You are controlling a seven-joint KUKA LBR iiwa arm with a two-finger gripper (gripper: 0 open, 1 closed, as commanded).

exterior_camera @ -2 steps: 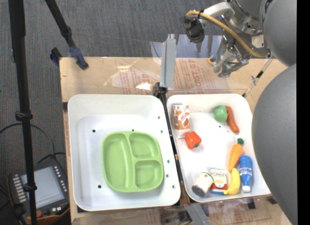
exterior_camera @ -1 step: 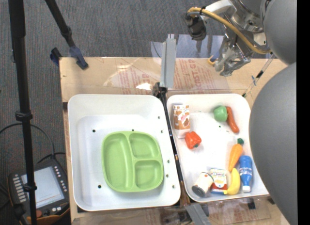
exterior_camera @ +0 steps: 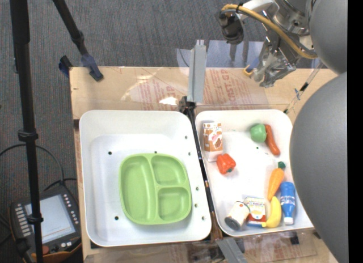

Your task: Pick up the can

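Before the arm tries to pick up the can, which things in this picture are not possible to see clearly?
- Gripper, camera view: small and cluttered by cables, finger state unreadable.
- Can: lying tilted, its label too small to read.
- Right bin: the arm's large grey body covers its right edge.
- Blue bottle: label too small to read.

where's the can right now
The can lies tipped on its side near the front edge of the right bin, just left of a small carton and a banana. The gripper is up beyond the bin's far edge.
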